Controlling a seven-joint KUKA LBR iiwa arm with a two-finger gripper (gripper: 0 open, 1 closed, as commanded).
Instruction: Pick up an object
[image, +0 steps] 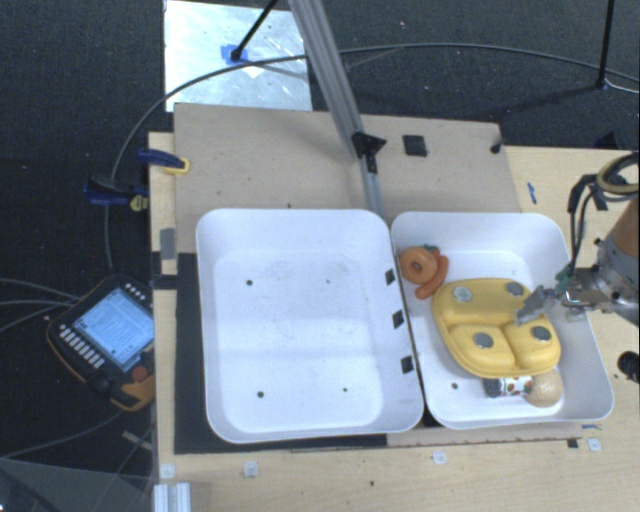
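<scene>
Several objects crowd the right bin (480, 232), the largest a glossy yellow moulded piece (495, 325) with rounded lobes and four grey round studs, lying flat across the bin's middle. At its upper left, close against the divider between the bins, lies an orange ring-shaped object (421, 267) with a reddish-orange strip beneath it. At its lower right, near the front wall, sit a pale beige ball (544, 390) and, just beside it, a small dark-and-white item (503, 386), too blurred to identify. Bare floor remains along the back of this bin and at its front-left corner. Reaching in over the right rim, the gripper (534, 304) hangs at the yellow piece's right edge, its tips over or touching the surface; whether they are parted or closed cannot be told, and nothing is visibly held between them. The left bin (290, 320) is smooth white plastic with rounded corners and a few small dark holes. Both bins rest on a brown board (300, 160), beyond which, at left, lies a handheld pendant (105, 335) with a lit screen.
</scene>
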